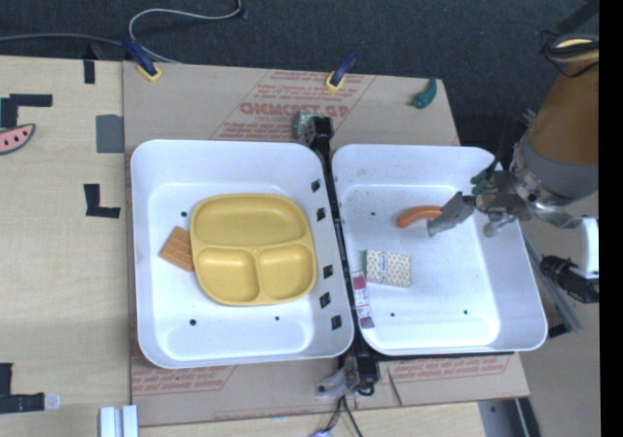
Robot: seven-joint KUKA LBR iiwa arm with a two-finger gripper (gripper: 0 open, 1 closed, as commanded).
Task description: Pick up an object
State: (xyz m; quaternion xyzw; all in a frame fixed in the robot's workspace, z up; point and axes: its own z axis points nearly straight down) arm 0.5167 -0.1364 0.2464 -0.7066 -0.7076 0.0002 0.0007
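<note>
Two shallow white bins are set side by side on a cardboard sheet (282, 104) over the bench. Near to far: a bare strip of floor is seen along the near wall of the left bin (156, 328); past it a yellow divided plate (255, 247) is laid at that bin's middle, tilted slightly, with a brown cracker-like piece (177, 248) tucked partly under its left rim. In the right bin (506, 328), a narrow wrapped bar (361, 297) is laid along the left wall near the near-left corner, just beside the divider. A small patterned packet (388, 268) is placed a little farther in, left of centre. The near-right part of that bin floor is left bare, with open room toward the right wall.

An orange curved object (420, 216) is seen farther back, at mid-depth, roughly at the bin's centre line. The gripper (450, 218) is positioned at that object's right end, with a dark finger (451, 214) angled down toward it; touching or just apart cannot be told. Whether the fingers are spread or closed cannot be told, and nothing is shown clamped between them. The arm (565, 133) is entered over the right wall. The far strip of the right bin is left open. Yellow clips (339, 75) are fixed at the cardboard's far edge.
</note>
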